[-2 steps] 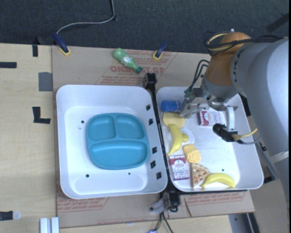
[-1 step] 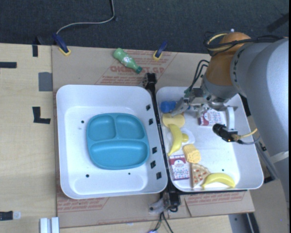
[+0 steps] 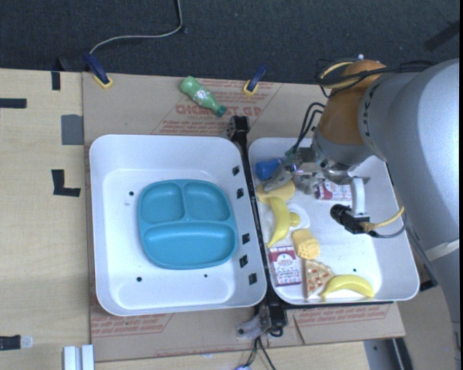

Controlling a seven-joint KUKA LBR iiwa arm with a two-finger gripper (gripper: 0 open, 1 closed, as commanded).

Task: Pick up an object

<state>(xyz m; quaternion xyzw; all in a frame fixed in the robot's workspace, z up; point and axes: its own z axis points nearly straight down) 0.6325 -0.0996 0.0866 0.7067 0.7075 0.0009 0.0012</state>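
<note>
Nearest the camera, along the front of my right bin (image 3: 401,284), a yellow banana (image 3: 347,286) lies beside a pizza slice (image 3: 316,276) and a small red carton (image 3: 285,267). Just behind them sits a piece of corn (image 3: 306,246), and behind that a second, longer banana (image 3: 280,218) stands nearly lengthwise. The left bin (image 3: 112,230) holds a blue divided plate (image 3: 188,223). My hand (image 3: 297,172) is down in the far part of the right bin, right over a blue object (image 3: 268,167), with the long banana's upper end touching or just beside it; I cannot tell how wide it stands. Beyond the bins, a green bottle (image 3: 202,96) lies on the counter (image 3: 31,230).
</note>
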